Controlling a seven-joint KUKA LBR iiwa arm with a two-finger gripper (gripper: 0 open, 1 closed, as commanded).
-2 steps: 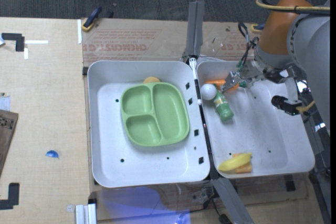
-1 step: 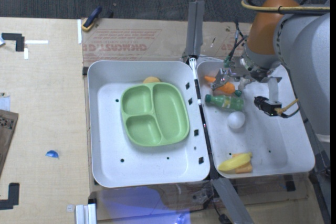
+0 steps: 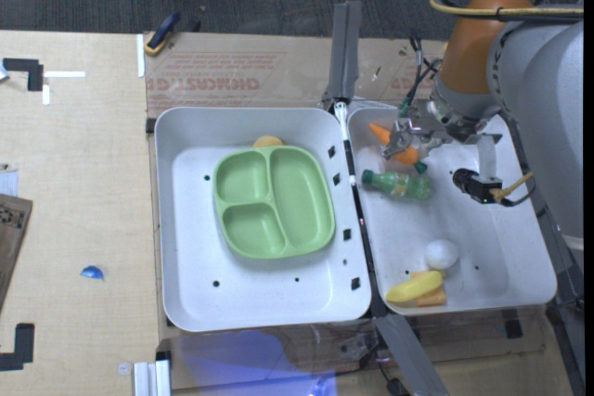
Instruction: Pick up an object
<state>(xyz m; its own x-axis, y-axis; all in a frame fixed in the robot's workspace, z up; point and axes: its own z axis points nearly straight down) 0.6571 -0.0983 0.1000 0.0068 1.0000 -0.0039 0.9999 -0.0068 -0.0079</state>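
Orange carrot (image 3: 388, 144) sits right at the jaws (image 3: 406, 142).

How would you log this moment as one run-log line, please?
gripper: over right bin, at orange carrot | green bottle: lying beside | lift: unconfirmed

Light wooden bench (image 3: 74, 199), two white bins (image 3: 186, 227) side by side, cardboard sheet (image 3: 232, 74) behind

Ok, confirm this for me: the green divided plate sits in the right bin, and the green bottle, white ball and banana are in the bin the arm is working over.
One thing is wrong: the camera view shows the green divided plate in the left bin, not the right. The green bottle, white ball and banana do lie in the right bin, under the arm.
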